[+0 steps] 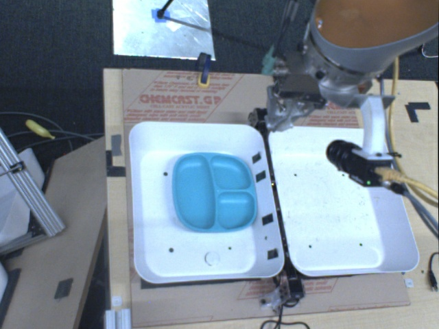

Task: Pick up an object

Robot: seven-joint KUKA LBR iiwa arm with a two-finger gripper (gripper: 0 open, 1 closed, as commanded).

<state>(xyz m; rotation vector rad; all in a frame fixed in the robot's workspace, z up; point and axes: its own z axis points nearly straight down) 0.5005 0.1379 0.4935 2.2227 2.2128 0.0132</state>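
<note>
Bench board (185, 91) under my camera carries two white bins; blue divided plate (214, 191) lies flat in the left bin (147, 184). Gripper (291, 108) hovers at the bins' far edge.

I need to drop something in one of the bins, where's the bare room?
The right bin has the most bare floor, below the black camera unit down to its near wall. In the left bin, the blue divided plate fills the middle, leaving narrow strips around it. The gripper crowds the bins' top junction.
</note>
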